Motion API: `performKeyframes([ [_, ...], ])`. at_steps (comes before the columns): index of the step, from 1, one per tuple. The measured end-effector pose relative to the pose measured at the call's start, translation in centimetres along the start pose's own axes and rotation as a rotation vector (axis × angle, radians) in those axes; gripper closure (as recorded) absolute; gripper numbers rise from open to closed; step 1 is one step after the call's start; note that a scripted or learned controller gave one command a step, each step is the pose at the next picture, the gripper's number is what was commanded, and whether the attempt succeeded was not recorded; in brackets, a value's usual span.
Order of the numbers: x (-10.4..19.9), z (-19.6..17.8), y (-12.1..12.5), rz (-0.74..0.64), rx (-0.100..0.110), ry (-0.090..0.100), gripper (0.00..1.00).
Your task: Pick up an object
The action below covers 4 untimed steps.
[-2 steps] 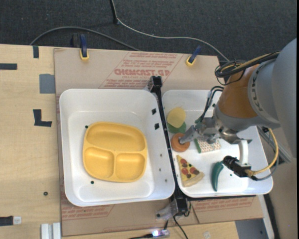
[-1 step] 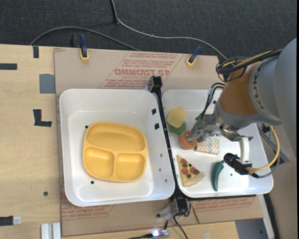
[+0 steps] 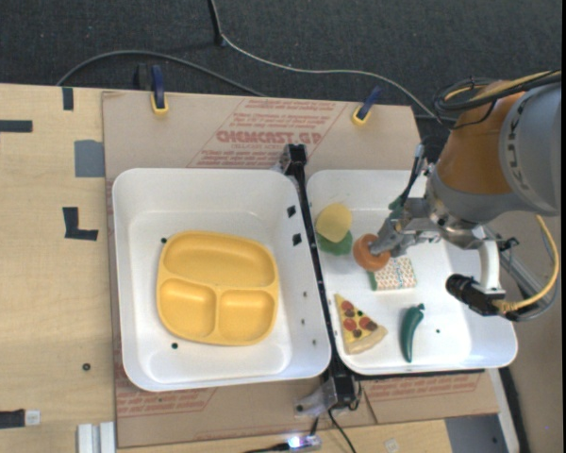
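Where the arm reaches in from the right, gripper [image 3: 382, 246] low in right bin [image 3: 453, 352], touching orange round toy [image 3: 368, 253], finger state not possible to tell, yellow-green toy [image 3: 335, 227] just beside, pizza slice [image 3: 357, 324], green pepper [image 3: 411, 330], patterned square [image 3: 396, 275], yellow divided tray [image 3: 217, 286] in left bin [image 3: 132, 253].

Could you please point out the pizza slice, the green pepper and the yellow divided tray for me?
pizza slice [image 3: 357, 325]: camera view, on its topped middle.
green pepper [image 3: 410, 329]: camera view, mid-body.
yellow divided tray [image 3: 217, 257]: camera view, floor of its long upper compartment.
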<state>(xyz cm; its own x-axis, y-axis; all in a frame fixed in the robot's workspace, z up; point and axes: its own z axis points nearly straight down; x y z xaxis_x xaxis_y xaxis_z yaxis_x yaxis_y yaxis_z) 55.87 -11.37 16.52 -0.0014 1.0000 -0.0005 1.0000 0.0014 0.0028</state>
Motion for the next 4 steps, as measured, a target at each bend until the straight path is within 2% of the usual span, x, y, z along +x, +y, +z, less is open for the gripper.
performKeyframes([
  [2,-0.5,-8.9,-0.2,0.0,-0.001,-0.001,1.0],
  [4,10.2,-8.5,4.1,-0.005,0.003,0.002,1.0],
])
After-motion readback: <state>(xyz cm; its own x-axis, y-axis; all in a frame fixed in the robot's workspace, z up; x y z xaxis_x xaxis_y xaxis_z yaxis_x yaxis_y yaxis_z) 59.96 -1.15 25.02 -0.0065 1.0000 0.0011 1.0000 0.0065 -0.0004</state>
